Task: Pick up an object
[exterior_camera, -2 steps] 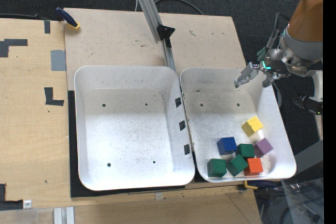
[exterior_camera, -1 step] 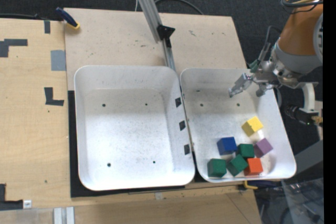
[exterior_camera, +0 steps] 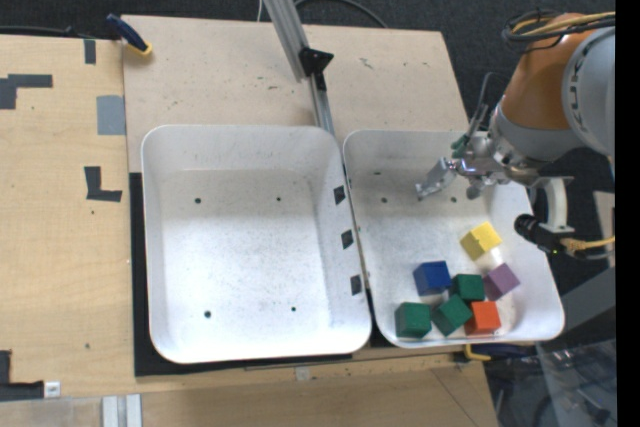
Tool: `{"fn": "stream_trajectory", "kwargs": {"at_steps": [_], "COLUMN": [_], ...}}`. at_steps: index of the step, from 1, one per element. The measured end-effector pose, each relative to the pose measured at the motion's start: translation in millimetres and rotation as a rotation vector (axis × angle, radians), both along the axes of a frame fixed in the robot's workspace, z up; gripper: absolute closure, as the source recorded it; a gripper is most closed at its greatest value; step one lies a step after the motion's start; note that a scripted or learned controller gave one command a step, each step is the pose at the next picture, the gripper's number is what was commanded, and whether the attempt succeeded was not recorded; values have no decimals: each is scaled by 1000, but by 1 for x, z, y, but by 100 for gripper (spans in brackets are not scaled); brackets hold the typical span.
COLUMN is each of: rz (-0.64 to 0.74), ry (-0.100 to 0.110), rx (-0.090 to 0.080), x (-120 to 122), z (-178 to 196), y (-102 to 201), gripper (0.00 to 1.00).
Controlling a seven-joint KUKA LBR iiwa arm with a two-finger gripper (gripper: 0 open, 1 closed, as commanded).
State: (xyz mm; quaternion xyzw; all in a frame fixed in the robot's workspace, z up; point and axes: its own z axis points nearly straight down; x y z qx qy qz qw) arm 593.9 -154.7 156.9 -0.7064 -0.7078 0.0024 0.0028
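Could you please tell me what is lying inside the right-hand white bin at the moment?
The right bin holds blocks at its near end: yellow, purple, blue, orange and three green. The gripper hangs above its far end. Anything beneath the blocks is covered.

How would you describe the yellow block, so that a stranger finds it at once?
Start at the right white plastic bin, the one under the grey arm's pincer. Look at the group of small blocks in its near right corner. The small yellow cube is the farthest of them, just behind the purple cube, and the only yellow one.
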Motion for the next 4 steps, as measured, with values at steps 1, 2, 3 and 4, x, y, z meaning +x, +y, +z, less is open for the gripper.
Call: {"fn": "stream_trajectory", "kwargs": {"at_steps": [1, 2, 3, 4], "rz": [-1, 1, -1, 0], "ry": [-1, -5, -10, -11], "rx": [-1, 0, -1, -2], "x": [-6, -5, -9, -7], "z": [-45, -33, 11, 56], "y": [-2, -1, 1, 1], "gripper": [0, 100, 100, 100]}}
